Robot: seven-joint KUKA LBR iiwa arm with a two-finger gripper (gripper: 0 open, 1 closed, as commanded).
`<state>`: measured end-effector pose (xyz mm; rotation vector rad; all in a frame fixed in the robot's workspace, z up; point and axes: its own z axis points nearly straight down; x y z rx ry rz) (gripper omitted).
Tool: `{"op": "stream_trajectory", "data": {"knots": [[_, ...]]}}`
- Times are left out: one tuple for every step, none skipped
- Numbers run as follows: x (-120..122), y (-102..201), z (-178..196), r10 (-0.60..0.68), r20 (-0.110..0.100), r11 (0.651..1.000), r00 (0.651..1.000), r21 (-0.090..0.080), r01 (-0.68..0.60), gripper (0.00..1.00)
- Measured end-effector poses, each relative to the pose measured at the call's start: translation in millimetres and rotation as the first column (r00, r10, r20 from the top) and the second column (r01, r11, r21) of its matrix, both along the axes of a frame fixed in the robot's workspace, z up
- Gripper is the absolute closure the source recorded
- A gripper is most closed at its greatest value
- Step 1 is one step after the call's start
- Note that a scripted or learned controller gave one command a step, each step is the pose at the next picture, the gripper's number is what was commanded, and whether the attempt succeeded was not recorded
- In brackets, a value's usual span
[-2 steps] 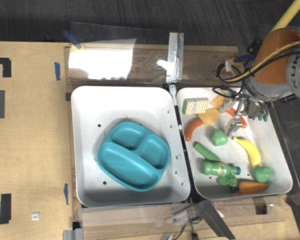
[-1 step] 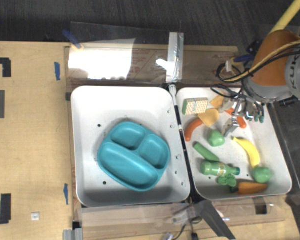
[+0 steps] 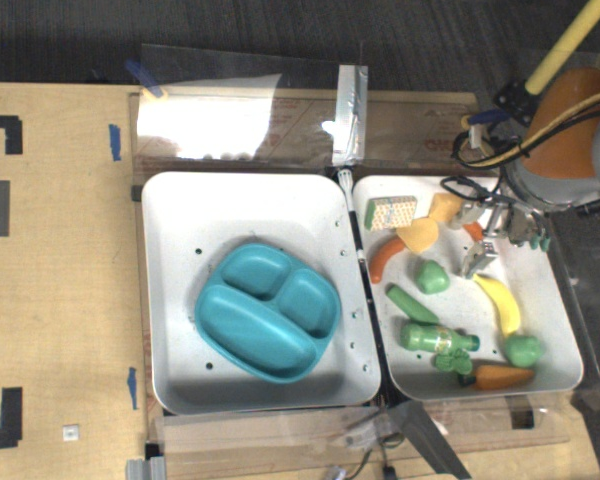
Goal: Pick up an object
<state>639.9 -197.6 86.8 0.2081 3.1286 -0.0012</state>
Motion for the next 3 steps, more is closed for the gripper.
{"op": "stream_trajectory", "data": {"knots": [[9.2,-4.9,0.1,0.073,-0.012,0.997,0.997,0.003,-0.073,0.0],[13.4,-4.0,10.9,0.074,0.005,0.997,0.997,-0.003,-0.074,1.0],[10.9,-3.7,7.7,0.074,-0.006,0.997,0.997,0.001,-0.074,0.0]]}}
